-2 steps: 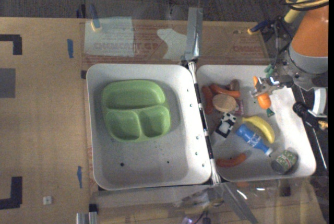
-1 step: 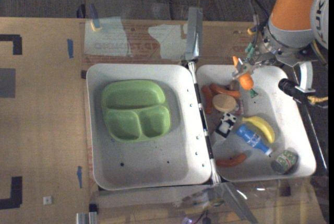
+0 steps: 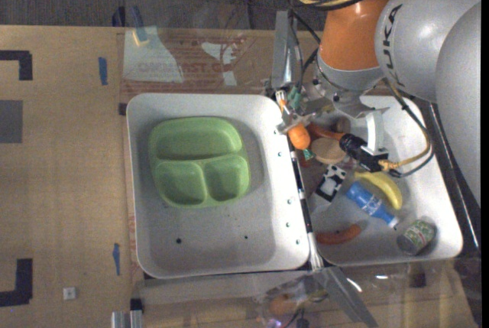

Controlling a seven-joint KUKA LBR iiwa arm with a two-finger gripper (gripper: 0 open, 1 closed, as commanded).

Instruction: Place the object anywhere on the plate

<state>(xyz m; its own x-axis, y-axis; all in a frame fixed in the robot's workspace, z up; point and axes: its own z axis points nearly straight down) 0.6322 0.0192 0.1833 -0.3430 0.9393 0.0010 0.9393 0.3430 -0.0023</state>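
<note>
Over the right bin's left edge, the gripper is hanging with an orange ball sitting between its fingers, apparently gripped, while the green plate is lying well to its left, in the left bin.

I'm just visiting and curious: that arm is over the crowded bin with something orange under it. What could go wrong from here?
1. The orange ball sits under the claw, right by the wall between the bins; if loosely held, it may drop before reaching the green plate.
2. The right bin is crowded: the banana, bottle and can lie near the arm and could get knocked.
</note>
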